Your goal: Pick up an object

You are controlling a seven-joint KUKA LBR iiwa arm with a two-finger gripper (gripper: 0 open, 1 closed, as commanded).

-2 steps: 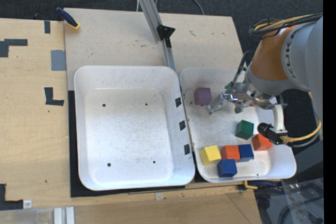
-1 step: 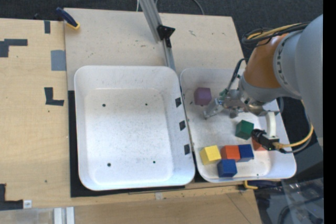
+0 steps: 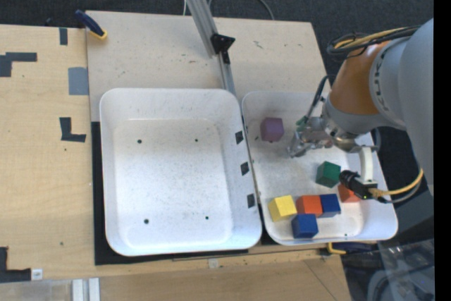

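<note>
Over the right bin (image 3: 373,225) hangs the big grey arm (image 3: 394,81), and its gripper (image 3: 301,144) is low inside, by the bin's middle. I cannot tell how the gripper is set, and no block sits in it. Left of the gripper lies the bigger left bin (image 3: 116,151). A purple block (image 3: 272,128) sits just beside the gripper's left. A green block (image 3: 328,173) rests near its lower right. Farther below lie yellow (image 3: 283,206), orange (image 3: 309,205) and two blue blocks (image 3: 305,225).
</note>
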